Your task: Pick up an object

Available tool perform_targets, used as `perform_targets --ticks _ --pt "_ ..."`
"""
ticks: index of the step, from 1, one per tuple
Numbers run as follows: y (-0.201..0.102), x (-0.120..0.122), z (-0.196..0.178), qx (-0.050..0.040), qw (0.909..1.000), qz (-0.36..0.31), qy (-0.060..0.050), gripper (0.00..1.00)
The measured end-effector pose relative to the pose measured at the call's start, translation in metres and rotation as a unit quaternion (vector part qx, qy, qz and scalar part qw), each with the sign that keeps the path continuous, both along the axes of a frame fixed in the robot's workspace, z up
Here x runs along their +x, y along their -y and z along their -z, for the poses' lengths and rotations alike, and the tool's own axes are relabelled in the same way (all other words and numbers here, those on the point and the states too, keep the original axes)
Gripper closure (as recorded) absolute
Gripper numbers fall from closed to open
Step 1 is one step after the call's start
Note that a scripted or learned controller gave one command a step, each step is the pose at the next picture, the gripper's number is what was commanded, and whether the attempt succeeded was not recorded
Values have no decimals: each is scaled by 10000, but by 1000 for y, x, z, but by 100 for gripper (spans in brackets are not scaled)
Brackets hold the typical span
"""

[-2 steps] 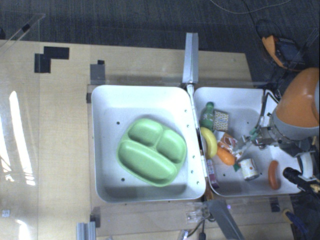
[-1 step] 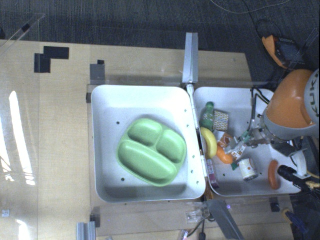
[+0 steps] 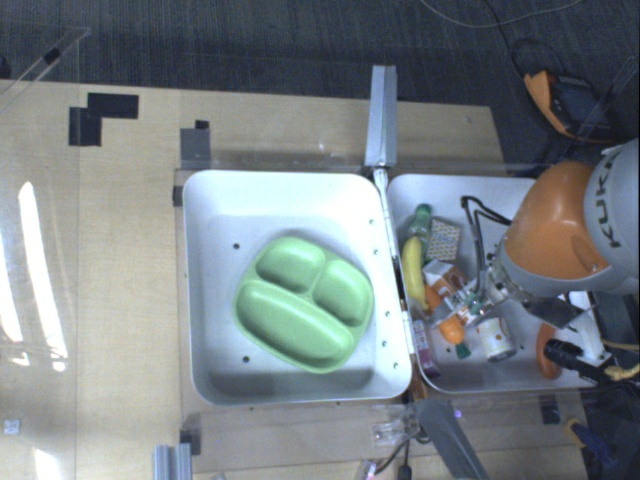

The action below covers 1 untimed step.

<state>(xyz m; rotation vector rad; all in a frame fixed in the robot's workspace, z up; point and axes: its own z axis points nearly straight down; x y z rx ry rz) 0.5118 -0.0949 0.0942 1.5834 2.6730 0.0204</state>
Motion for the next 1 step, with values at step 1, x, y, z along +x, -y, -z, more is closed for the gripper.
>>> perform_targets --ticks 1 --pt "0 1 -7 10 10000 6 -15 100"
